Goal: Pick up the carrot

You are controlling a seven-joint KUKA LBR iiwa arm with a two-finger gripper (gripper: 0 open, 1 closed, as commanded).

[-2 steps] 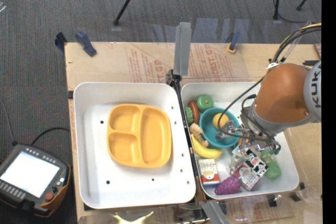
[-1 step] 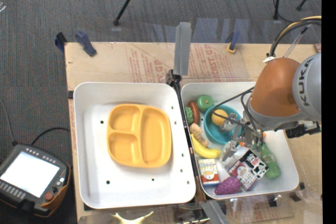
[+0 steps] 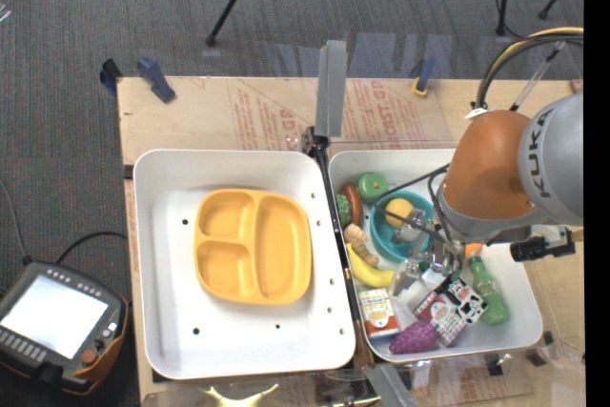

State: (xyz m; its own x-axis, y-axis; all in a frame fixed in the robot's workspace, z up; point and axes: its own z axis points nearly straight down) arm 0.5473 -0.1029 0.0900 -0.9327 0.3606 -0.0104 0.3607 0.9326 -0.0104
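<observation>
The carrot appears to be the small orange piece at the right of the right bin, with a green part running down from it; the arm's wrist hides most of it. My gripper hangs low over the middle of that bin. It sits just left of the orange piece, above the lower rim of a teal bowl and beside a banana. Nothing can be seen held in it.
The right bin is crowded: a cow-print carton, purple grapes, a small juice box, a green round toy and a yellow item in the bowl. A yellow divided plate lies in the left bin.
</observation>
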